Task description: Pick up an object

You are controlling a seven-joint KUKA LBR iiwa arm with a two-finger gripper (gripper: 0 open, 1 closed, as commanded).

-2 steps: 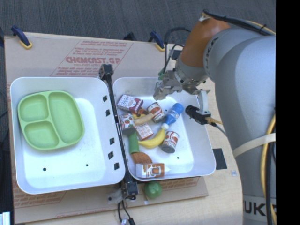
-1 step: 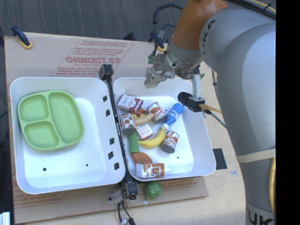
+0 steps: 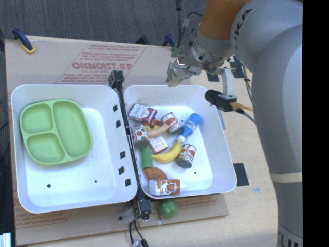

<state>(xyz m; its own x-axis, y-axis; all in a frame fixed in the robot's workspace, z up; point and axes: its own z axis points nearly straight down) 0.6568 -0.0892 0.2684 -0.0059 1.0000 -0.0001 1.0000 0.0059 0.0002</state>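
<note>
Arm: the grey arm (image 3: 272,86) comes in from the right, its orange band (image 3: 226,6) high over the back of the bench.
Gripper: the gripper (image 3: 177,76) hangs above the far rim of the right bin, clear of everything inside it. From where I stand its fingers look a little spread with nothing between them, though the metal there is blurred and I would not swear to it.
Right bin: the right bin (image 3: 218,163) carries the clutter. A blue bottle (image 3: 189,125) lies tilted near the middle, a banana (image 3: 168,153) curves below it, and one small can (image 3: 186,155) sits just beside the banana's right end.
More in it: a second can (image 3: 169,122) lies left of the bottle, a red and white carton (image 3: 141,113) rests near the back left, and an orange and white box (image 3: 165,187) sits at the front edge.
Left bin: the left bin (image 3: 61,189) holds a green divided tray (image 3: 55,131), flat in the back left part.
Outside: a green round thing (image 3: 167,208) sits on the cardboard (image 3: 103,60) just in front of the right bin.
</note>
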